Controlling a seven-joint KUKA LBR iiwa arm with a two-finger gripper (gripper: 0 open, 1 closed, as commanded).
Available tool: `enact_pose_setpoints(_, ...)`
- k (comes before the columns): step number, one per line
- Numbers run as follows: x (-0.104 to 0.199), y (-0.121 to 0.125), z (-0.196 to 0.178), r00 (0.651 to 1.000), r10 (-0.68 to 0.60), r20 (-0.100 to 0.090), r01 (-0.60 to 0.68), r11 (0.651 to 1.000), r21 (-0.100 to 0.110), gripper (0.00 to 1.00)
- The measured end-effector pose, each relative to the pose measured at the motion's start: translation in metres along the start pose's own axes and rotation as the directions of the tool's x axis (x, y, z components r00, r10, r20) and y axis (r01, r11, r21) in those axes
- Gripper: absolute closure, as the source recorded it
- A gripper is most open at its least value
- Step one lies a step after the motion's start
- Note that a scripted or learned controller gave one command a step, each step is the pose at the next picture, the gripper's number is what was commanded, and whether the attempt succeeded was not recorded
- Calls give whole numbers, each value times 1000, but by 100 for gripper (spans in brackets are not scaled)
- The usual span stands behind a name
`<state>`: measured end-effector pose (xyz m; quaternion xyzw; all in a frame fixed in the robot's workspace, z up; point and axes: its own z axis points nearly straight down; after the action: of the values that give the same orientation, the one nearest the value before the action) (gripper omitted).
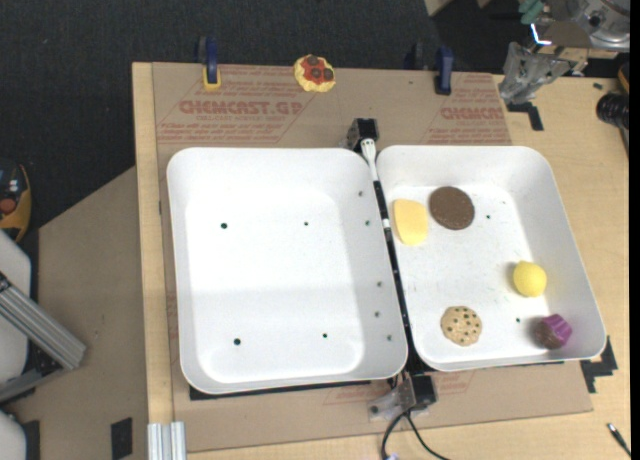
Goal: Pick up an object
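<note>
The right bin [560, 198] holds several small items. A pale yellow piece [410, 221] lies by its left wall, with a dark brown disc [452, 208] just to its right. A yellow ball [529, 279] sits near the right wall, and a purple lump [554, 329] lies in the front right corner. Near the front wall rests a chocolate-chip cookie [461, 325]. My gripper [527, 70] hangs beyond the right bin's far edge, at the top right of the view, well apart from every item.
The left bin [190, 248] stands beside the right one. A small red and yellow toy [315, 72] lies on the brown board behind the bins. Blue clamps [209, 53] [443, 66] grip the board's far edge. Cables run at the front edge [405, 403].
</note>
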<state>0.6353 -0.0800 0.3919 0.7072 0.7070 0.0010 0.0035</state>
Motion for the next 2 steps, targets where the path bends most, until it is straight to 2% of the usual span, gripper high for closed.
enact_pose_setpoints(1, -70, 2, 18, 1000, 7, 0, -7, 1000, 6, 100)
enact_pose_setpoints(2, 36, 31, 91, 1000, -10, -8, 10, 1000, 14, 100)
